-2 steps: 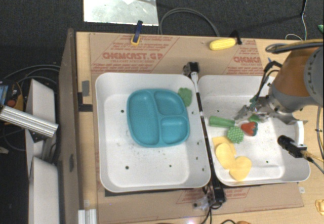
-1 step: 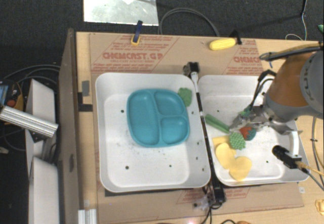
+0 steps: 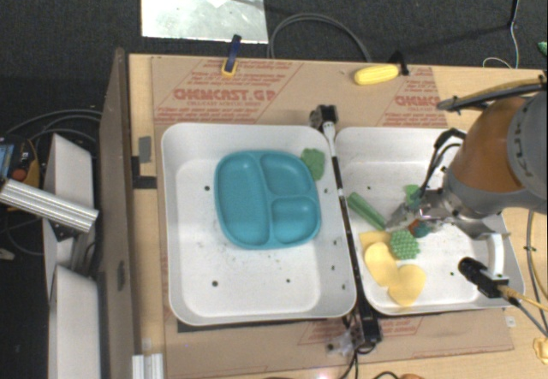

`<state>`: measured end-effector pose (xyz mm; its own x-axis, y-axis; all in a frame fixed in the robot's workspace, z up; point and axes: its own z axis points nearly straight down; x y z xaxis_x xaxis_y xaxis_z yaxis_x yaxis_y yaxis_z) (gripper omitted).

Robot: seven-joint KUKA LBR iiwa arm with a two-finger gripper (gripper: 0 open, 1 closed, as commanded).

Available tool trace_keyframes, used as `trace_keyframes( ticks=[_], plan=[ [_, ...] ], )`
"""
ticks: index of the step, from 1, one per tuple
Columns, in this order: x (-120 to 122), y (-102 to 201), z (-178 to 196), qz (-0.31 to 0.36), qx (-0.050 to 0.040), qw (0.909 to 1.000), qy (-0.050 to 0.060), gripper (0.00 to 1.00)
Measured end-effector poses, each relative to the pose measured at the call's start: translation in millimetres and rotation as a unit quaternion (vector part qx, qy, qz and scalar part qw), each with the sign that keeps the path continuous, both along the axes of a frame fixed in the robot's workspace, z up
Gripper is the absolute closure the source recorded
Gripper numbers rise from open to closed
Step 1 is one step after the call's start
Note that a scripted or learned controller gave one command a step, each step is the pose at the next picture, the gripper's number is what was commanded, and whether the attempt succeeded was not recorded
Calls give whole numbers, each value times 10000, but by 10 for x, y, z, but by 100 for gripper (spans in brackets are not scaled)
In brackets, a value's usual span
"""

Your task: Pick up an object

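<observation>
My gripper (image 3: 409, 220) is low in the right bin (image 3: 385, 155), reaching in from the right under the orange wrist band. Just below it lies a green bumpy piece (image 3: 403, 244), touching or nearly touching the gripper's tip. Two yellow rounded pieces (image 3: 378, 254) (image 3: 408, 283) lie in front of that, near the bin's front wall. To the gripper's left, a green stick (image 3: 366, 210) lies at a slant. A small green bit (image 3: 413, 193) shows just behind the gripper, partly hidden by it.
The left bin (image 3: 188, 283) holds a blue divided plate (image 3: 266, 199), with a small green leafy piece (image 3: 313, 162) at its back right corner. A yellow tool (image 3: 376, 74) lies on the cardboard behind the bins.
</observation>
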<state>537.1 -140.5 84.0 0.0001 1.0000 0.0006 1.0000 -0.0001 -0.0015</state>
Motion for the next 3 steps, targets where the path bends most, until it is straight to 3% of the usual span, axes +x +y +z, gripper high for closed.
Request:
trace_keyframes(
  ticks=[1,3],
  plan=[
    [505,-167,12,27,-15,10000,-41,0],
    [-72,10,-1,3,0,10000,2,0]
  ],
)
